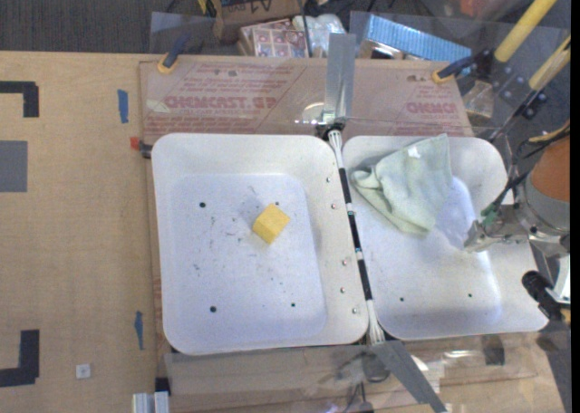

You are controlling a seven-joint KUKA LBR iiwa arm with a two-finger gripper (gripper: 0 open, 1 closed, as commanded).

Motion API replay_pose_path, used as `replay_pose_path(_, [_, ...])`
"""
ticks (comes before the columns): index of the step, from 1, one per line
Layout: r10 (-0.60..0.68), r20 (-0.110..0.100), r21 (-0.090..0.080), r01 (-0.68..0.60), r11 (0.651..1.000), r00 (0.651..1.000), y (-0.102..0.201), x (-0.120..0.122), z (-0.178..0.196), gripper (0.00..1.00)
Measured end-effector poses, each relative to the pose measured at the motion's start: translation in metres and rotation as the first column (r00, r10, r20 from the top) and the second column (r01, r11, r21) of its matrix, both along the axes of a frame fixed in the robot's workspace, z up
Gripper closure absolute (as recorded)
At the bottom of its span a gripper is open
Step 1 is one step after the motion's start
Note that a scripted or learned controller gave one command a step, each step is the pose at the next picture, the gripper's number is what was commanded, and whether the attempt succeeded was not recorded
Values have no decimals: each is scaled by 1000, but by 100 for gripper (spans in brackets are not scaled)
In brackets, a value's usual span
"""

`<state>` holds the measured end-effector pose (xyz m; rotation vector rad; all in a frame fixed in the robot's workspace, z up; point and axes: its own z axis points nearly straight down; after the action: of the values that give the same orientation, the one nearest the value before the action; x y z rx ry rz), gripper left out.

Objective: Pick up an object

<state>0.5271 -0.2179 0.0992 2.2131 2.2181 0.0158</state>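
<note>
Camera view: two white bins (pixel 181 167) fill mid-frame; a pale green cloth (pixel 412 185) lies upper-left in the right-hand bin, touching the gripper (pixel 478 237) at right. A yellow block (pixel 270 223) sits centred in the left-hand bin.

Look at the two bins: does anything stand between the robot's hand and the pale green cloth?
Nothing visible does. The hand sits at the right edge of the pale green cloth in the right bin. The yellow block lies apart in the left bin.
</note>
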Motion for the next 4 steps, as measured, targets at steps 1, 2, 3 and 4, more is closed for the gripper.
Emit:
replay_pose_path(1, [-3,4,-2,3,1000,1000,-1,1,10,100])
replay_pose_path(2, [-5,8,-4,5,1000,1000,-3,1,21,100])
replay_pose_path(3, [-192,-7,-3,192,981,981,49,11,-10,100])
replay_pose_path(4, [-238,-11,-3,238,971,971,52,130,78,100])
